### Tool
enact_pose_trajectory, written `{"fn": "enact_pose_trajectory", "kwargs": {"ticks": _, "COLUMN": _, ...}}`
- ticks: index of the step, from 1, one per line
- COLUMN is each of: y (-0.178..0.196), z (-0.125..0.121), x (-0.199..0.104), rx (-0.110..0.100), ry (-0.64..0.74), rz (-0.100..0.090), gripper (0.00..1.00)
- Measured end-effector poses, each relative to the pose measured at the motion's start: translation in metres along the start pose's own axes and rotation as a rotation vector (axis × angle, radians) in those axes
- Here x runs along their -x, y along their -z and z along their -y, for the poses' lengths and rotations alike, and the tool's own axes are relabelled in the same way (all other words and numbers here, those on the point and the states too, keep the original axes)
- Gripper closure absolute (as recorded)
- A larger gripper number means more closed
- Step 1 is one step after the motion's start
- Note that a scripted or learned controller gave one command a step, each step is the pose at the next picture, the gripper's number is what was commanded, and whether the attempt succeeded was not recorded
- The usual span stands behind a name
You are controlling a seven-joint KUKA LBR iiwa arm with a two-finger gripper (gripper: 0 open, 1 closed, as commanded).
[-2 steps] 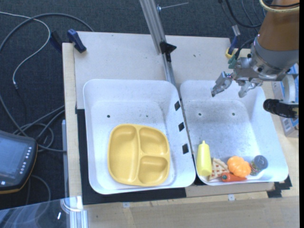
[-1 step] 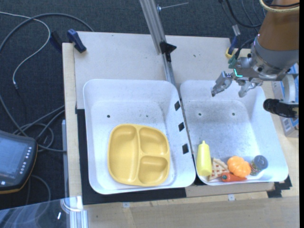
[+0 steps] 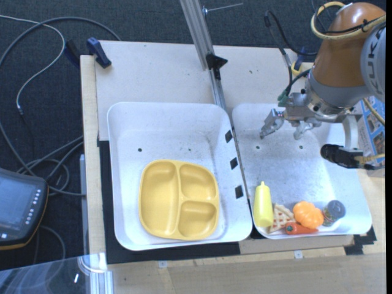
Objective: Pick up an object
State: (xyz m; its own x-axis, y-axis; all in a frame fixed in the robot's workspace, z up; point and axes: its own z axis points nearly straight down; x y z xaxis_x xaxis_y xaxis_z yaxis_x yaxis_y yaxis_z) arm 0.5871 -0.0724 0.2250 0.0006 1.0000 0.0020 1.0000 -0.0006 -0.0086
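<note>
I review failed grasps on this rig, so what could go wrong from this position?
1. The mustard bottle, waffle piece, orange pumpkin and grey can crowd the right bin's near edge; a descent may nudge neighbours rather than isolate one.
2. They lie against the bin wall, leaving the fingers little room.
3. The gripper hovers over the bin's far end, away from them, so closing here would likely catch nothing.

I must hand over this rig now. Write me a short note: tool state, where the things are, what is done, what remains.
Tool: open, holding nothing, over the far part of the right bin.
Things: yellow bottle, orange pumpkin-like toy, grey round object and a small patterned piece lie along the right bin's near edge. Yellow divided plate is in the left bin.
Done: nothing picked.
Left: descend, grasp one object, lift.
</note>
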Motion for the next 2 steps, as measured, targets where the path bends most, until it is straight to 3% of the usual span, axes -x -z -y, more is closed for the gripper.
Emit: {"fn": "enact_pose_trajectory", "kwargs": {"ticks": 2, "y": -0.098, "z": -0.004, "x": 0.018, "rx": 0.001, "ry": 0.000, "rz": 0.001, "gripper": 0.00}}
